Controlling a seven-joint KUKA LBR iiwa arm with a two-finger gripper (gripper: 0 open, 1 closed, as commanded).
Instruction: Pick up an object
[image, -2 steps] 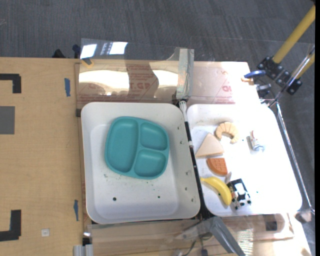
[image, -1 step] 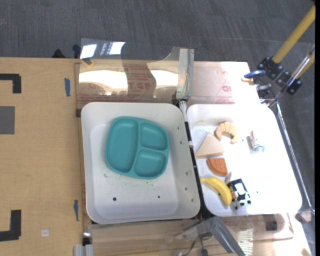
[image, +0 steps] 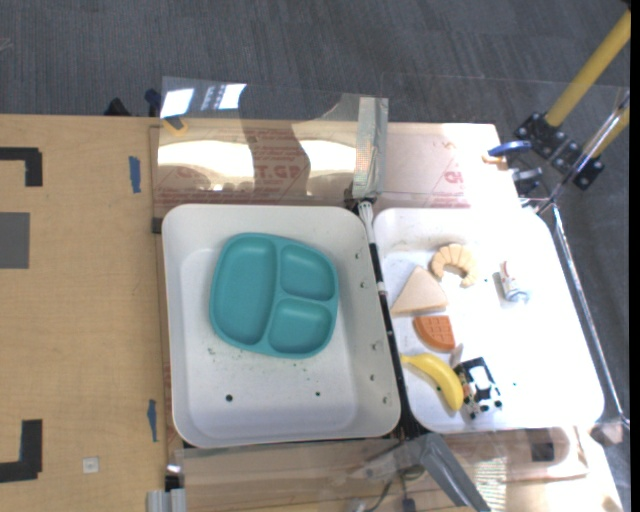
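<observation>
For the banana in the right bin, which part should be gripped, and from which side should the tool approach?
Grip the banana across its thick middle, coming straight down from above. It lies flat and curved on the right bin, so its two long sides are probably the easiest faces to close on. Turn the closing direction across the curve. Take care: the small black object sits close against its right side, and the orange piece lies just above it.

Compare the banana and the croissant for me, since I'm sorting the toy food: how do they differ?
The banana is yellow; the croissant is pale tan. The banana lies near the front edge of the right bin, the croissant toward the back. The banana looks longer and slimmer, the croissant shorter and plumper. Both are curved and lie in the same bin.
</observation>
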